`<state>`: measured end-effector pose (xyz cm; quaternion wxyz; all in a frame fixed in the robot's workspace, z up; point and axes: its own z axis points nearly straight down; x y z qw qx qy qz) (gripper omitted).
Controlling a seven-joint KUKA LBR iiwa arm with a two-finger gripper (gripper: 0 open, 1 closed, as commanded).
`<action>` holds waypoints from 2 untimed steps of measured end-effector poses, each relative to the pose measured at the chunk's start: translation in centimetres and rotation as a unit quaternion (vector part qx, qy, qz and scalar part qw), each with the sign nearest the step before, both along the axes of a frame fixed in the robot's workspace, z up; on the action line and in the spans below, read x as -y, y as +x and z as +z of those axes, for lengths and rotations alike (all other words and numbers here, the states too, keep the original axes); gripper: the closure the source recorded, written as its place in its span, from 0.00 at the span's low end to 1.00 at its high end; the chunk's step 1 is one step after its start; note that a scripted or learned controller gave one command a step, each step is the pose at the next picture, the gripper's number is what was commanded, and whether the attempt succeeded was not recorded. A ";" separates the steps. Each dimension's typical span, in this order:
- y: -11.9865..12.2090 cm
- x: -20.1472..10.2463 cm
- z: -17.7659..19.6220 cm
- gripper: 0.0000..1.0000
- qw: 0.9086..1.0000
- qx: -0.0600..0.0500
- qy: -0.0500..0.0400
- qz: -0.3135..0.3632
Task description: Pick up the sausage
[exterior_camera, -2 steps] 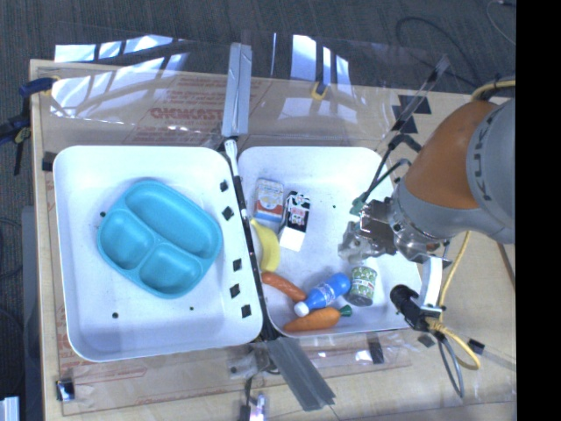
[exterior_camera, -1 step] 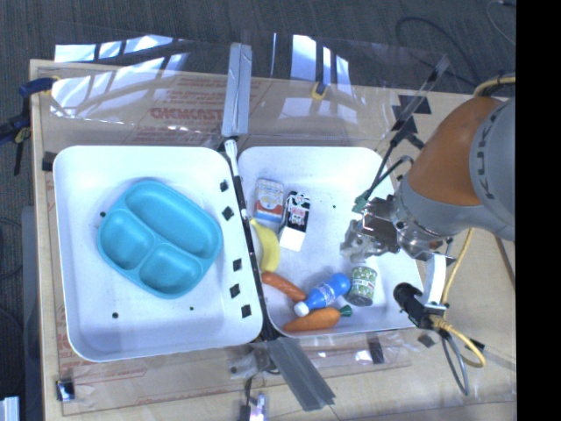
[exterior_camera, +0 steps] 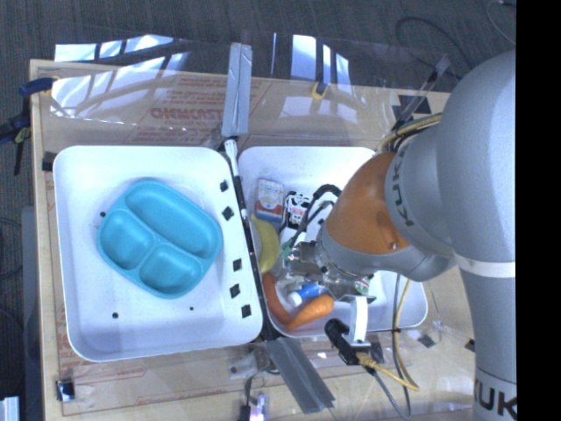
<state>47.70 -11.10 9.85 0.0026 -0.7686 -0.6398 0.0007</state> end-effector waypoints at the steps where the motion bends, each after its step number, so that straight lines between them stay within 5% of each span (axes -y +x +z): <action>1: 0.1 0.0 0.8 1.00 1.000 -0.001 0.001 0.002; 2: 0.2 0.1 1.5 1.00 1.000 -0.003 0.001 0.005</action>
